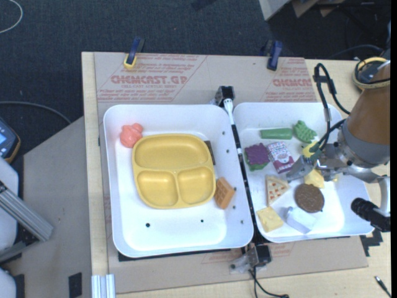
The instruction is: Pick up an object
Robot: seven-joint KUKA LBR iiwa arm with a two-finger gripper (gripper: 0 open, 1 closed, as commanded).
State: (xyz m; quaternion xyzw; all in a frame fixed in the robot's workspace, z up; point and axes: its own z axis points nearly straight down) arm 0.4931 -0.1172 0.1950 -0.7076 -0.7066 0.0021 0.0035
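You've got the gripper low in the right bin, can't tell its state, with brown cookie, pizza slice and purple toy crowding it.

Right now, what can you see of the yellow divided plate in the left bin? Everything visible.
The yellow divided plastic plate lies flat and upright in the left white bin, near its middle. It is a rounded rectangle with a raised rim and three compartments: one wide one along the far side, two smaller ones on the near side. All three look bare. A waffle-like orange toy piece sits against its near right corner; a pink toy sits just off its far left corner.
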